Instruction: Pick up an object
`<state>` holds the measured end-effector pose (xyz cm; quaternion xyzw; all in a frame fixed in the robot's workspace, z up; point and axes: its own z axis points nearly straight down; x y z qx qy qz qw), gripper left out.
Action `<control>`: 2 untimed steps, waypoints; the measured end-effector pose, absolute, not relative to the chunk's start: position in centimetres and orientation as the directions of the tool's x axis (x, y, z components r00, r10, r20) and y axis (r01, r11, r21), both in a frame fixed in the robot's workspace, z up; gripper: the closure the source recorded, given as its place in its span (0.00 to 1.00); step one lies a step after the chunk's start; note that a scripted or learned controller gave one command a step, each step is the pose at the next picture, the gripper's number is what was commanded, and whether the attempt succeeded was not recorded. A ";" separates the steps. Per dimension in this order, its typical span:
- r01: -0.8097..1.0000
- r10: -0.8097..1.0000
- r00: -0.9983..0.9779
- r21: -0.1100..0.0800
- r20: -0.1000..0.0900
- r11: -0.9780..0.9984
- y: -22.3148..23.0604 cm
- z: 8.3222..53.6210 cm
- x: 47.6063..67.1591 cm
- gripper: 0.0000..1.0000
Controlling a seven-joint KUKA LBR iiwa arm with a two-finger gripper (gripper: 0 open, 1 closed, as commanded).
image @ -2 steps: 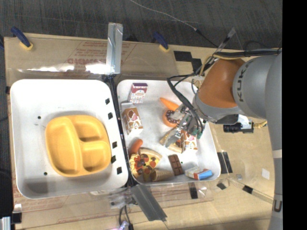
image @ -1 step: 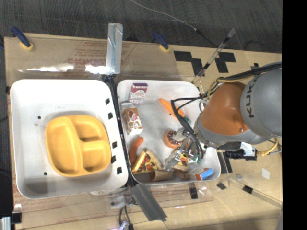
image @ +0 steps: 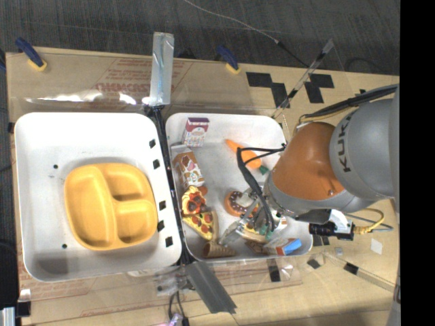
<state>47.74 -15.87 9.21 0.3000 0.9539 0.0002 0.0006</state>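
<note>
The claw (image: 253,217) sits low in the right bin (image: 216,122), among toy food near the chocolate donut (image: 237,202); whether it is apart or together I cannot tell. The donut looks light, rigid, smooth plastic, likely slippery: pinching across its ring seems best. A pizza slice (image: 197,214) lies just beside.

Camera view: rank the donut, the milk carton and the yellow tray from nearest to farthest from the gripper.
Gripper is low in the right bin.
1. Donut: right bin, just up-left of it.
2. Milk carton: right bin's top-left corner.
3. Yellow tray: left bin.
</note>
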 end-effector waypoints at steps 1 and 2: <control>0.567 0.567 -0.824 0.003 -0.009 0.824 -15.9 10.3 48.0 1.00; 0.735 0.735 -0.678 0.003 -0.007 0.678 -17.6 23.2 52.6 1.00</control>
